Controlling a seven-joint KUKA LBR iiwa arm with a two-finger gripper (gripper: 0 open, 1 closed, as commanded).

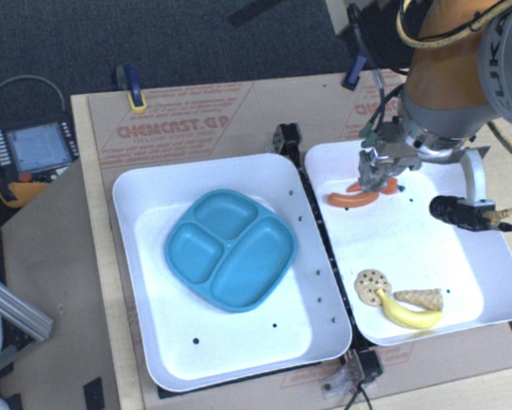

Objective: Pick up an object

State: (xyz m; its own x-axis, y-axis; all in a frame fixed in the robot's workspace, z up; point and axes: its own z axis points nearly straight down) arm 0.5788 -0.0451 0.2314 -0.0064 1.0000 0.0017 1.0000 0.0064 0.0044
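Brown cardboard bench, right shallow white bin: metal two-finger gripper (opening: cannot tell) directly over, apparently touching, orange sausage-shaped toy.

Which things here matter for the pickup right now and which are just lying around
In play: pincer, orange sausage beneath it in the right bin.
Lying about: banana, round cracker, cone piece, blue divided plate in the left bin.

Gripper low in right bin, over orange sausage. Banana, cookie, cone near front. Blue divided plate in left bin.
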